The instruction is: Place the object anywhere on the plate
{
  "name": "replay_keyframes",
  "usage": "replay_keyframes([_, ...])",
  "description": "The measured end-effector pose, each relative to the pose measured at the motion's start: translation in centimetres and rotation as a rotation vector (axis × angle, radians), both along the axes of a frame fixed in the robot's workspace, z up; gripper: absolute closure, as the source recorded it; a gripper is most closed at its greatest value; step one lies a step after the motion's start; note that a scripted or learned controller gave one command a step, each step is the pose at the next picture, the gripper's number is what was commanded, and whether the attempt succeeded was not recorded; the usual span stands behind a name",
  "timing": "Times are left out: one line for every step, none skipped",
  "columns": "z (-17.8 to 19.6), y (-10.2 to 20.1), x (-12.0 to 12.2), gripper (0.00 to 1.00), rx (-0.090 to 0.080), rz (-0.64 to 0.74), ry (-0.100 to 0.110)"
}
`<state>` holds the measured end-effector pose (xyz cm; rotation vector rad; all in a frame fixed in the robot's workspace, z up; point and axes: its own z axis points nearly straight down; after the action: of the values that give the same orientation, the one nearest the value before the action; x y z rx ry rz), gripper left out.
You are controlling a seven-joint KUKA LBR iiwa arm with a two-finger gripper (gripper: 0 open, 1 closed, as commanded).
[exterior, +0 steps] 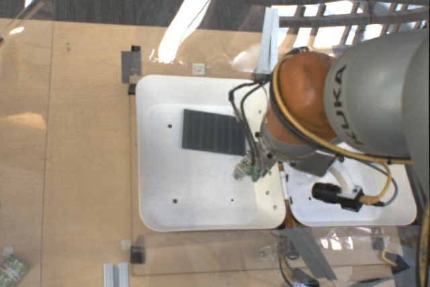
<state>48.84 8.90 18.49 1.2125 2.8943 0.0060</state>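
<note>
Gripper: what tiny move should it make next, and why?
Probably a short slide toward the view's upper left: the gripper sits just off the lower right corner of the dark plate in the left bin, not over it.

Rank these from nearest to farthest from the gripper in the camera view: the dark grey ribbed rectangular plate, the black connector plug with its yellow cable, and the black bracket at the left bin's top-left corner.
1. Dark grey ribbed rectangular plate: just up-left of the gripper, in the left bin.
2. Black connector plug with its yellow cable: to its right, over the right bin.
3. Black bracket: far up-left, outside the bin's corner.
</note>
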Motion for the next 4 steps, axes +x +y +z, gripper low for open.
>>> replay_keyframes([7.0, -0.8, 0.0, 1.00, 0.002, -0.520, -0.002])
replay_keyframes([1.7, 7.2, -0.2, 1.00, 0.000, -0.871, 0.006])
replay_keyframes([1.8, 7.2, -0.1, 0.00, 0.001, -0.871, 0.005])
replay_keyframes([2.8, 7.3, 0.0, 1.00, 0.002, -0.863, 0.003])
